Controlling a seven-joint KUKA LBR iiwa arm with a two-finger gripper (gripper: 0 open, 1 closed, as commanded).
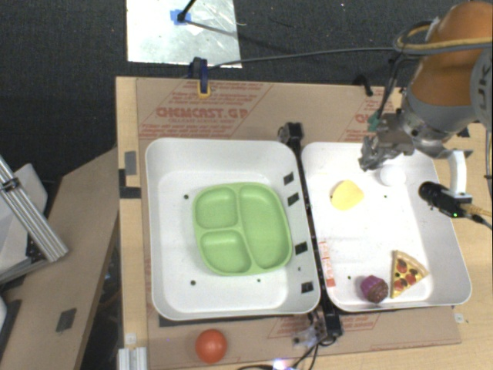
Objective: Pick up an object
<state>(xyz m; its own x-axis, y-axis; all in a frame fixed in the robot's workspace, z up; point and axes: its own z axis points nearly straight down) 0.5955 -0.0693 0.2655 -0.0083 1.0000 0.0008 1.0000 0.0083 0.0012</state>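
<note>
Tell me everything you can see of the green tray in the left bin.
The green tray is pale green, looks like matte plastic, and has rounded corners and a raised rim. It has three compartments: one long one along its right side and two smaller ones stacked on the left. It lies flat on the floor of the left bin, near the middle, turned slightly askew. Nothing lies in its compartments, and nothing else touches it. The pincer is over the right bin.

Two white bins sit side by side. The left bin (166, 206) holds a green tray (241, 228). The right bin (431, 237) holds a yellow piece (347, 195), a purple ball (374, 288) and a pizza slice (406, 273). The gripper (375, 158) hangs over the right bin's far end. An orange ball (211, 345) lies on the bench in front of the left bin.
</note>
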